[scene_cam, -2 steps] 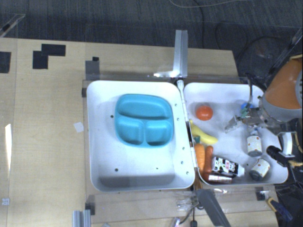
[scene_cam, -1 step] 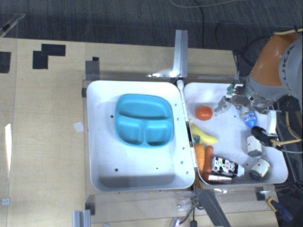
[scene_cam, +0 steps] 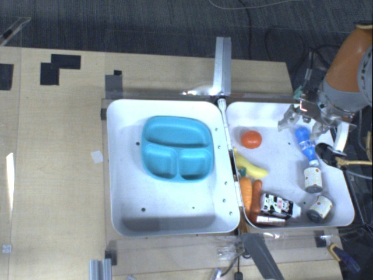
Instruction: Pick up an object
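My gripper (scene_cam: 303,125) hangs over the back right part of the right bin (scene_cam: 274,121), below the grey wrist with its orange band. Its fingers (scene_cam: 288,121) stand spread apart, so it is open. Just in front of them a blue bottle (scene_cam: 305,143) lies on the bin floor, its top end close to the fingertips and not clamped. To the left of the gripper sits a round orange-red fruit (scene_cam: 251,139).
The right bin also holds a yellow banana (scene_cam: 251,168), two carrots (scene_cam: 247,194), a black-and-white box (scene_cam: 276,206), a small grey-capped bottle (scene_cam: 313,179) and a small jar (scene_cam: 319,207). A blue divided tray (scene_cam: 176,147) lies in the left bin (scene_cam: 125,174).
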`<state>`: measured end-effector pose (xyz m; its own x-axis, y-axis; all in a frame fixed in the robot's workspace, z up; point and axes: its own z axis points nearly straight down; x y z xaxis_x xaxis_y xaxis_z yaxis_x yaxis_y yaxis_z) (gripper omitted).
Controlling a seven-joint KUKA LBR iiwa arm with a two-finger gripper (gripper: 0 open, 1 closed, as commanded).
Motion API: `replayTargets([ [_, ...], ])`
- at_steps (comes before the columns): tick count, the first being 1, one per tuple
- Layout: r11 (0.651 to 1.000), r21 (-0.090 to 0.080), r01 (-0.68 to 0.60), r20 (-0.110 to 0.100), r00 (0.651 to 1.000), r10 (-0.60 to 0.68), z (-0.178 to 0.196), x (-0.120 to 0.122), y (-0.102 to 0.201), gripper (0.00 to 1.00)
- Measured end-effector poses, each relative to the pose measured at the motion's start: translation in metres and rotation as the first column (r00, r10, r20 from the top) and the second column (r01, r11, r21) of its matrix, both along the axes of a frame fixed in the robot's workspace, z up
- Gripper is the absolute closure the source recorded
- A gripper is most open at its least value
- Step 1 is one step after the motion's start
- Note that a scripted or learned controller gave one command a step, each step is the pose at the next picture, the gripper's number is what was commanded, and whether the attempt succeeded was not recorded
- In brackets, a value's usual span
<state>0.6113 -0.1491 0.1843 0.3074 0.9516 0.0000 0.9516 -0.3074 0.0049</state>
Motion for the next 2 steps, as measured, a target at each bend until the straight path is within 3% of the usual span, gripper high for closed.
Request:
replayTargets([
  [1,0.999,-0.007,0.038,0.026,0.999,-0.037,-0.0688,0.02,-0.0386,0.0],
  [2,0.984,-0.004,0.177,0.038,0.984,-0.176,-0.0765,0.0226,-0.0325,0.0],
])
